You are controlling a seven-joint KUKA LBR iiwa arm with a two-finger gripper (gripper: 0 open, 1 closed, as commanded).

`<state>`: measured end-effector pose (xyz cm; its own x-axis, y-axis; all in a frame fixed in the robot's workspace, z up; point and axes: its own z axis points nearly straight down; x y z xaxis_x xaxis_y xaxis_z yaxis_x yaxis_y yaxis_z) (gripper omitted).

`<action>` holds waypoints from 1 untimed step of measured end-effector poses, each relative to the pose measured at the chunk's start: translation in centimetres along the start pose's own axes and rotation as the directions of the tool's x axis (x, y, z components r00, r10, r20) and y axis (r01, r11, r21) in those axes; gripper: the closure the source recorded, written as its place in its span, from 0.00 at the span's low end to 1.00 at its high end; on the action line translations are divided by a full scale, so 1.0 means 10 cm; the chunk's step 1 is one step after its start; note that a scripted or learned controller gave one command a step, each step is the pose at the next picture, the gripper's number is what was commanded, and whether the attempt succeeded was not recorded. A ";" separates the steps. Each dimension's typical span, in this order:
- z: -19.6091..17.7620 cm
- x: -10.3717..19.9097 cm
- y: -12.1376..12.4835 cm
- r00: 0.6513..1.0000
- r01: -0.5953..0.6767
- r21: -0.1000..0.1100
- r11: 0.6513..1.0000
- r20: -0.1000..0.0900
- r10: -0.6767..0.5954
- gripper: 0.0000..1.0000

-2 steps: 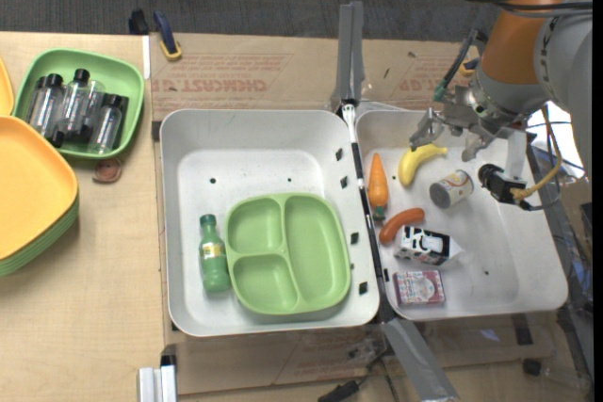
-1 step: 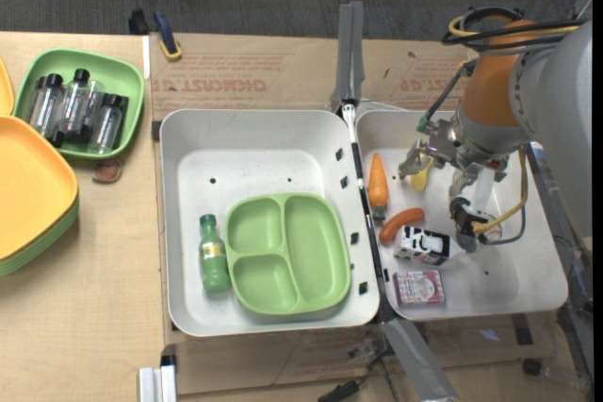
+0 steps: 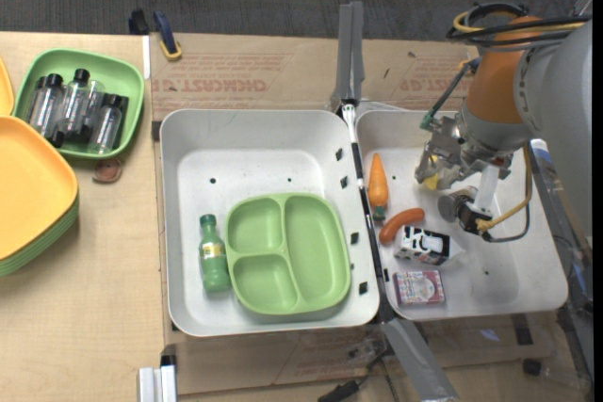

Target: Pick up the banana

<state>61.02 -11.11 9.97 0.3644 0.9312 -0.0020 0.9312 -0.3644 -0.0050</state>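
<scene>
The grey arm (image 3: 556,80) with its orange band came in from the right of the frame and bent down over the right bin (image 3: 528,292), probably because the banana (image 3: 430,172) lay there, in the upper part of that bin. Only a small yellow piece of the banana was visible, at the left side of the gripper (image 3: 450,167), which stood directly over it. I could not tell if the claw was spread or pressed together, and I could not tell if it really held the fruit. The left bin (image 3: 188,155) carried a green divided plate (image 3: 283,251), with a green bottle (image 3: 214,252) just beside it on the left; these were well apart from the work. In the right bin, an orange carrot (image 3: 377,182) lay near the wall between the bins, close to the banana's left, so it could disturb a grasp. Below were a red sausage (image 3: 402,224), a black and white toy (image 3: 421,245) and a small pink packet (image 3: 419,287).
</scene>
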 end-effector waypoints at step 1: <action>-0.91 0.34 -0.11 0.999 0.047 -0.003 0.999 0.000 -0.047 1.00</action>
